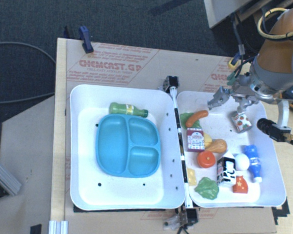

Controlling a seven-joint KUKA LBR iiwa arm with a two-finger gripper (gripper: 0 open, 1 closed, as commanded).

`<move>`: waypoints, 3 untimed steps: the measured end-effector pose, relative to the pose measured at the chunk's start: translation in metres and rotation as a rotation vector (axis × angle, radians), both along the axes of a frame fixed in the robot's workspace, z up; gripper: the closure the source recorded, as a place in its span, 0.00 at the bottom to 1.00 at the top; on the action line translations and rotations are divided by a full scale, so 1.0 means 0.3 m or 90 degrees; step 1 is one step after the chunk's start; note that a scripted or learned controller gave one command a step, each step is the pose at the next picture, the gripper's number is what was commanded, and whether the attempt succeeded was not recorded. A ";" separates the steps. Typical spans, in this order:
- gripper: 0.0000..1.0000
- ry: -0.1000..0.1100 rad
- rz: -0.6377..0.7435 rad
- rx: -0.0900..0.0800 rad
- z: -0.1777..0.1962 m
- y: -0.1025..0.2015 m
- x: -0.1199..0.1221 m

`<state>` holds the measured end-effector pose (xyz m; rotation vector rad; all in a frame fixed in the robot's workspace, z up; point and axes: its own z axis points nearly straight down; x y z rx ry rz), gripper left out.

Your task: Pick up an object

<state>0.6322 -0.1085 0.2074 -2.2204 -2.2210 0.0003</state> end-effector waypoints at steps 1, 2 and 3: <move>0.00 0.001 -0.001 0.000 -0.293 -0.030 -0.179; 0.00 -0.007 -0.001 0.000 -0.397 0.045 -0.347; 0.00 -0.009 0.000 -0.002 -0.392 0.030 -0.006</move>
